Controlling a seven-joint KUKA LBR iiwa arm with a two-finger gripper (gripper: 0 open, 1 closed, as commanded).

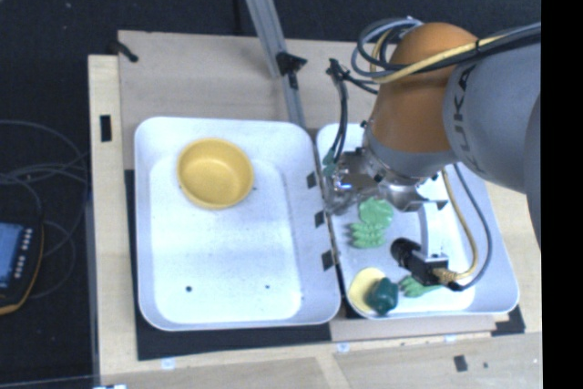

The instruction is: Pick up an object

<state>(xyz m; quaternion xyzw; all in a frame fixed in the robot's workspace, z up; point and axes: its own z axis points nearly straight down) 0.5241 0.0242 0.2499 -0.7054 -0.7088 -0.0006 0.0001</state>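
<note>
Camera view, looking down at a slant. On the right of the frame, low over the upper left part of the right bin: the gripper, tucked under the arm's orange band. Jaws hidden beneath the wrist, so cannot tell whether wide or narrow.

Just below, right of centre: a green leafy toy, lying flat on the bin floor. Nearest thing to the gripper, and by the look of it the likeliest pick. Further down, at the bin's lower edge: a small yellow cup with a dark green lump against it, and a pale green scrap just beside.

To do this well: come straight down on the middle of the leafy toy, close across its narrower width, and keep off the wall between the bins on the left. Probably a soft, lumpy shape that would slip from a shallow pinch, so go deep, then lift clear before swinging away.

As for the surface: white, shallow, lightly speckled, with little to stop a toy sliding. Over in the left bin, plenty of room, with a yellow bowl in its upper left part. Under both bins, a pale counter. From top centre, a grey rail slanting down to the joint between them. All round, dark floor.
</note>
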